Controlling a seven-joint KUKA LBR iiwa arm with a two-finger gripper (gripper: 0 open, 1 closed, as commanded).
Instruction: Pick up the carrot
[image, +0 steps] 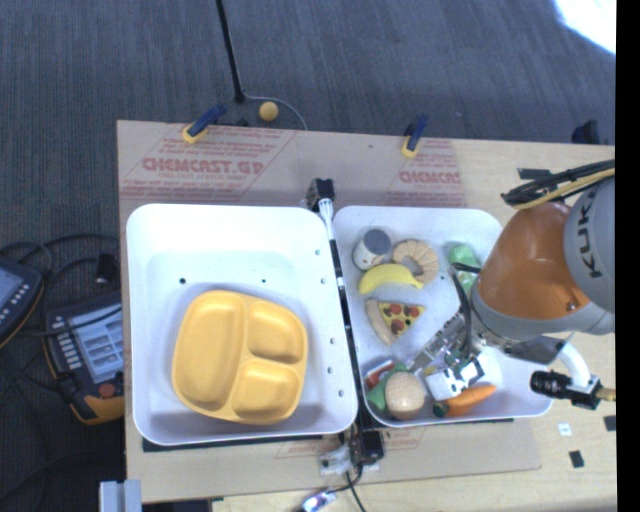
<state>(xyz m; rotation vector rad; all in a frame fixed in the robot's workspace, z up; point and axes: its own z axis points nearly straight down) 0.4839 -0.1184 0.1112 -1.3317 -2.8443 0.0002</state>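
The carrot (470, 398) is a small orange piece lying in the near right corner of the right bin (345, 300), close to the front wall. My gripper (455, 372) reaches down from the grey and orange arm (530, 270) and hangs just above the carrot, slightly to its left. A white part of the gripper sits right beside the carrot's left end. From this slant I cannot say whether it touches the carrot. Nothing visibly hangs from the gripper.
The right bin also holds a beige round item (404, 394), a pizza slice (395, 317), a banana (390, 277), a bagel (418, 255), a grey disc (376, 242) and a green piece (462, 255). A yellow divided plate (240, 355) lies in the left bin (150, 250).
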